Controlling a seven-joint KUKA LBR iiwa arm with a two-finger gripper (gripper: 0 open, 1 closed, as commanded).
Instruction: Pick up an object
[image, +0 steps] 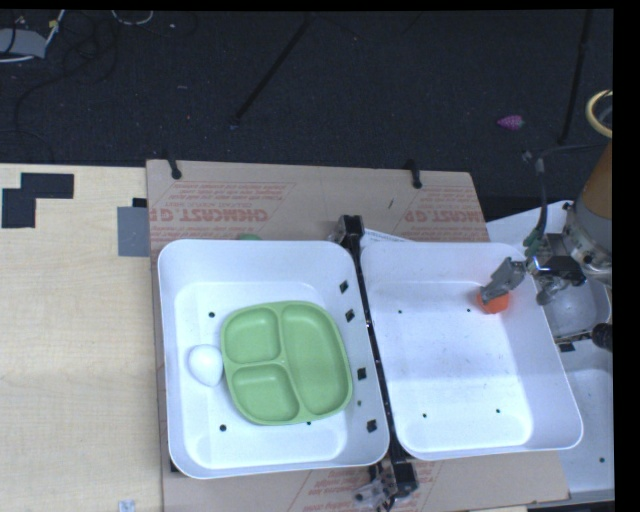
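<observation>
Your gripper (520, 272) sits at the right bin's (470, 440) upper right corner, reaching in over the rim from the right. One grey finger (500, 278) angles down and left toward an orange piece (495, 302); its tip looks to be touching or just above that piece. The other finger is lost against the wrist hardware, so you cannot tell whether the jaws are spread or closed, and nothing shows plainly between them.

Judged step: approach or closing on the orange piece, with no lift yet. The piece lies on the bin floor near the far wall, just beside the finger tip, on its lower left.

Next move, as a judgement: get both fingers astride the piece before you close, then lift straight up. The wall is close; a slide into the corner is the likely failure.

Further out: the left bin (185, 300) holds a green tray (285, 362) with three compartments, and a white egg (206, 364) touching its left edge. Both lie well apart from the gripper.
</observation>
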